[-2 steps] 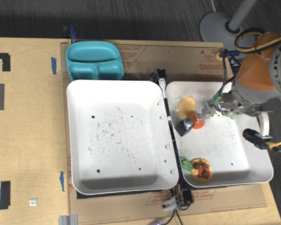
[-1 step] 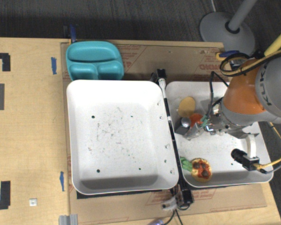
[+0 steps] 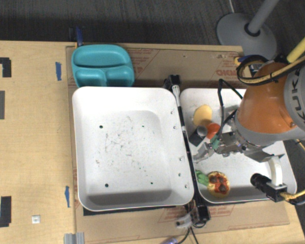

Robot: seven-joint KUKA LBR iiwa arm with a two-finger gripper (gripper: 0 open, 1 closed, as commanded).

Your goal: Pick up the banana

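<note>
Crowding threatened a wrong grab: the tool (image 3: 212,149), its opening impossible to judge, hung amid toys beside the banana (image 3: 203,114).

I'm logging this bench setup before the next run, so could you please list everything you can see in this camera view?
White bins: 2, white, side by side on the bench; left bin, right bin.
Divided tray: 1, teal, behind the left bin.
Banana: 1, yellow, far part of the right bin.
Small orange-red item: 1, right bin, just in front of the banana.
Dark grey item: 1, right bin, beside the orange-red one.
Multicoloured item: 1, yellow, red and green, near part of the right bin.
Arm: 1, grey with orange band, over the right bin.
End effector: 1, metallic, above the right bin's middle.
</note>
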